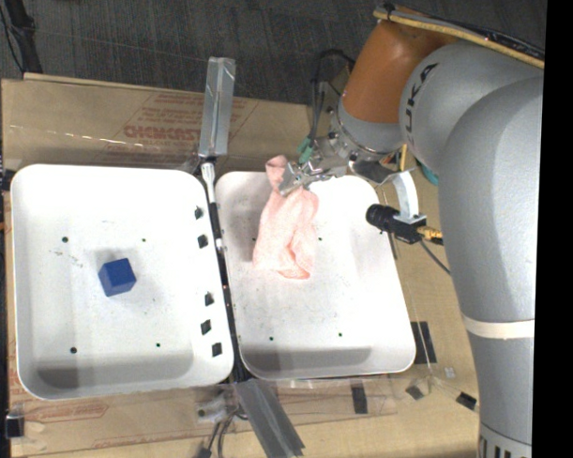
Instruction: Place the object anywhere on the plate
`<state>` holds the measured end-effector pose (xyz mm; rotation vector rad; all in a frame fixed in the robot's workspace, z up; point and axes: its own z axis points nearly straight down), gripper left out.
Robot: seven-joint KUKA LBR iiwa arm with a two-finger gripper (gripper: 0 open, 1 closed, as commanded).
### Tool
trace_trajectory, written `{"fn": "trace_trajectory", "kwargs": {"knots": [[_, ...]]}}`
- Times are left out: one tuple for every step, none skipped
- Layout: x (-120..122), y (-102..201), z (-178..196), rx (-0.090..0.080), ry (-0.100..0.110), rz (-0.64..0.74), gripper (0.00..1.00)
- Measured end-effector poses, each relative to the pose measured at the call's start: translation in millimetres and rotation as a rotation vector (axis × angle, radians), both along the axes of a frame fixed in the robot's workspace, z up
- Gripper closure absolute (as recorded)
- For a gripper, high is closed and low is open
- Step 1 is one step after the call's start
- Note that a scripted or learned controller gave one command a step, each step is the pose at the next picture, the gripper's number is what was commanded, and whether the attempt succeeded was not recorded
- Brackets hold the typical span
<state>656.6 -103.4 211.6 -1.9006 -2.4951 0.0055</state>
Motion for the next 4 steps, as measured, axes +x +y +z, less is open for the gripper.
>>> {"fn": "trace_trajectory", "kwargs": {"knots": [[1,1,19,-0.001,-0.004,0.007,1.0],[-5,55,8,0.002,0.0,0.414,1.0],[-7,104,1,0.003,-0.002,0.82,1.0],[-9,154,15,0.003,-0.005,1.223,1.0]]}}
